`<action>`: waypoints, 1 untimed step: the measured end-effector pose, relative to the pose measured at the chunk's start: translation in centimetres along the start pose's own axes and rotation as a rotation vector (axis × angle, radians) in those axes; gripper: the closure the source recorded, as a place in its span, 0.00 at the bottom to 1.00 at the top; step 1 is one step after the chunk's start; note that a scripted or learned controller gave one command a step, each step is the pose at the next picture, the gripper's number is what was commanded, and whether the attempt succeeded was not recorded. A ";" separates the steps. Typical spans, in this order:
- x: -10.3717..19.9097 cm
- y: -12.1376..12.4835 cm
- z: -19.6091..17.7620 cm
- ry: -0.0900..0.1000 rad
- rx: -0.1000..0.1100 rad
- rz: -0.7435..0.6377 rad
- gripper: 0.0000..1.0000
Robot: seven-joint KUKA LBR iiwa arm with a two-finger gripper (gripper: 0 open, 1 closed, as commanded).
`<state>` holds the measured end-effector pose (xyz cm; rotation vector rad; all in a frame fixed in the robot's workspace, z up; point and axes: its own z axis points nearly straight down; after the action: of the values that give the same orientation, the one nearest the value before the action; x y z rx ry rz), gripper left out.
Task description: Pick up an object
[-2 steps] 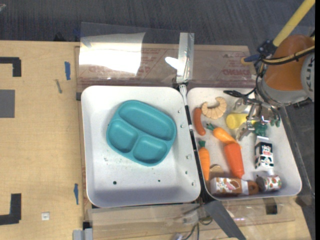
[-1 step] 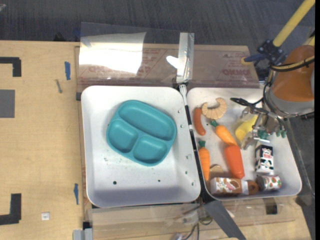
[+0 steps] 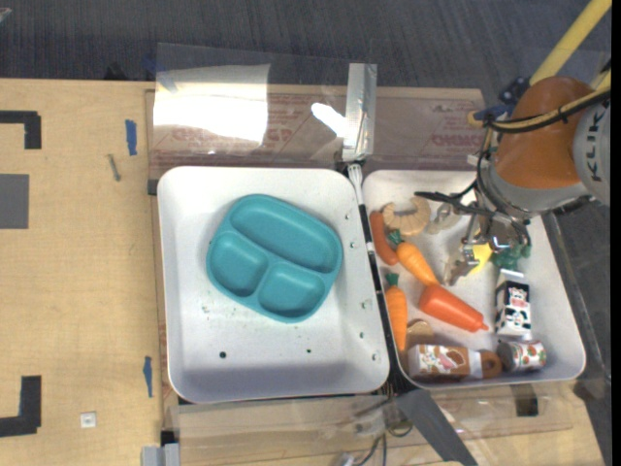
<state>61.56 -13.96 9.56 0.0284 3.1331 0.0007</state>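
Pincer [image 3: 473, 250] first: from my seat it hangs low over the upper middle of the right-hand shallow white bin [image 3: 568, 304], under the grey arm with its orange band [image 3: 543, 134], which comes in from the right and top. I cannot tell how it is set, for metal parts and cables crowd the tip. Just under it lies something small and yellow [image 3: 475, 254], too blurred to name. Nearby in that bin lie a slim orange carrot [image 3: 419, 264], a fat orange cone-shaped carrot [image 3: 453, 309], a tan round biscuit-like piece [image 3: 405, 217], a black-and-white carton [image 3: 512, 309] and a brown bottle with a red-and-white label [image 3: 448, 361] along the lower wall. Pieces sit close together, with little bare floor. To the left, the other white bin [image 3: 184, 289] holds a teal plastic divided plate [image 3: 275, 255] with bare floor all around it.
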 end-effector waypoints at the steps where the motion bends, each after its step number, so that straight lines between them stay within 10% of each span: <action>1: 4.0 4.9 0.6 -0.004 0.000 -0.031 0.00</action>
<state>57.69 -8.98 8.96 -0.0199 3.1294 0.0004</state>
